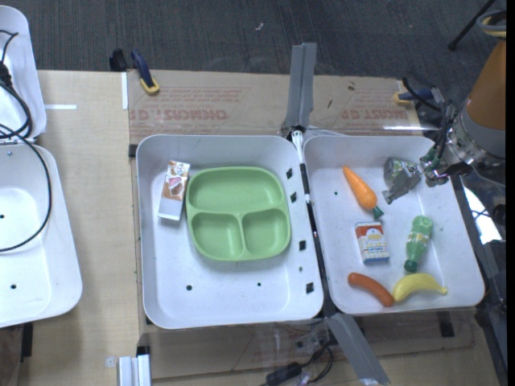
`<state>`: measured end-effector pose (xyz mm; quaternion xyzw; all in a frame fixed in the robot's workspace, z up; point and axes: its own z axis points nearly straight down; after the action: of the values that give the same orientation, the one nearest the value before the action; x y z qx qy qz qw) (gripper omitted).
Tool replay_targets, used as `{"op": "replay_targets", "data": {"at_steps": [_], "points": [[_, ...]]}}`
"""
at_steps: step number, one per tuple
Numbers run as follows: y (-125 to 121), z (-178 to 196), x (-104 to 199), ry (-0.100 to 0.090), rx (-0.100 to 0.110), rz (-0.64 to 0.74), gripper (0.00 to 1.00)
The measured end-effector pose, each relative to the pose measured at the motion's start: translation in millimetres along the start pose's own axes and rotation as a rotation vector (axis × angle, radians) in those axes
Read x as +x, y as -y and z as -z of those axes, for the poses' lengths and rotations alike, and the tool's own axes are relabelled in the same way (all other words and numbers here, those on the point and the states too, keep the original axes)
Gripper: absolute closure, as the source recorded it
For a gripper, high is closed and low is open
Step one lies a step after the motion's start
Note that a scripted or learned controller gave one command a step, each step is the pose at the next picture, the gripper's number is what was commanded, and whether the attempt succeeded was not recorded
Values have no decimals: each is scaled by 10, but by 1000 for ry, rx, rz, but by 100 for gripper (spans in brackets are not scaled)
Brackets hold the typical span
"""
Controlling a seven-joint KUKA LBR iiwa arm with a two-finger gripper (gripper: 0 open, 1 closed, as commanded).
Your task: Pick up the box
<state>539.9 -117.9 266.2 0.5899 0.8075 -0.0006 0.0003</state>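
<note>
Two boxes are in view. A small red, white and blue box (pixel 372 241) lies flat in the middle of the right bin (pixel 459 215). A white and brown carton (pixel 173 190) lies in the left bin (pixel 153 240), beside the green plate's left edge. My gripper (pixel 397 180) hangs over the upper part of the right bin, to the right of the carrot (pixel 360 188) and up and right of the small box. It is open, with nothing between its fingers.
A green divided plate (pixel 239 212) takes up the middle of the left bin. In the right bin, a green bottle (pixel 417 243), a banana (pixel 418 286) and a red sausage (pixel 371 289) lie near the small box. A grey divider (pixel 301 95) separates the bins.
</note>
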Motion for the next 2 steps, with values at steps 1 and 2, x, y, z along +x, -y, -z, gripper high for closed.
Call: {"op": "replay_targets", "data": {"at_steps": [1, 2], "points": [[-148, -1677, -337, 2, -5, -21, 0], [271, -1749, -90, -2, 1, 7, 0]]}}
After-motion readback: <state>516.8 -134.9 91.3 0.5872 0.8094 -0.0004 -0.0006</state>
